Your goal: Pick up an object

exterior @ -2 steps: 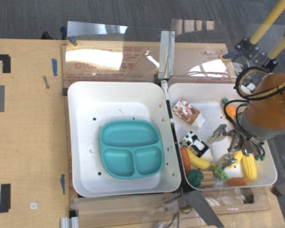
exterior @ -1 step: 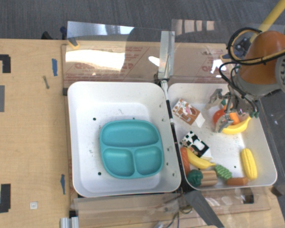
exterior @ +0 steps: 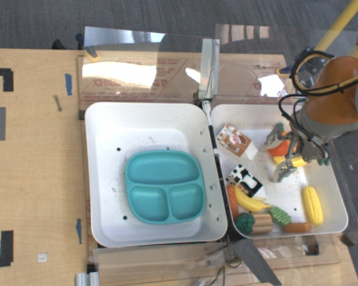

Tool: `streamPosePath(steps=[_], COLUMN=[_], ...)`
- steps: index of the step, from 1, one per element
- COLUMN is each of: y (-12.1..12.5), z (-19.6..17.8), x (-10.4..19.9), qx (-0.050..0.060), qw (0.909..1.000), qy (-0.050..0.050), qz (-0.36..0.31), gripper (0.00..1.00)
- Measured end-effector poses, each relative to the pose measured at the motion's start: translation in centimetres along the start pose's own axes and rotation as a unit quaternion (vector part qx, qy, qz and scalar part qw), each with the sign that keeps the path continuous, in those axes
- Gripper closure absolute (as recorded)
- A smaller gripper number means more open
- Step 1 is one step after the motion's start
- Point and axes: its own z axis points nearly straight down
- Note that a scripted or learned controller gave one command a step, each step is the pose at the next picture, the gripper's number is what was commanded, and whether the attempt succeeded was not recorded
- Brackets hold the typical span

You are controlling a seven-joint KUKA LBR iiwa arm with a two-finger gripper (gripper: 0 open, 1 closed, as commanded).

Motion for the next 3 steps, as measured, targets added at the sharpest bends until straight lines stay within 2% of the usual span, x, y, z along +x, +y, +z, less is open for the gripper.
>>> streamPosePath(steps=[1, 2, 3], y=[0.1, 4.2, 0.7], z=[-1.4, -1.6, -15.7], x=[-0.5, -6.6, -6.7], qx=[0.002, -0.001, 0.002], qw=[1.0000, 0.9945, 0.9946], qy=[-0.008, -0.001, -0.007], qz=[-0.001, 0.105, 0.103], gripper=[1.00, 1.00, 1.00])
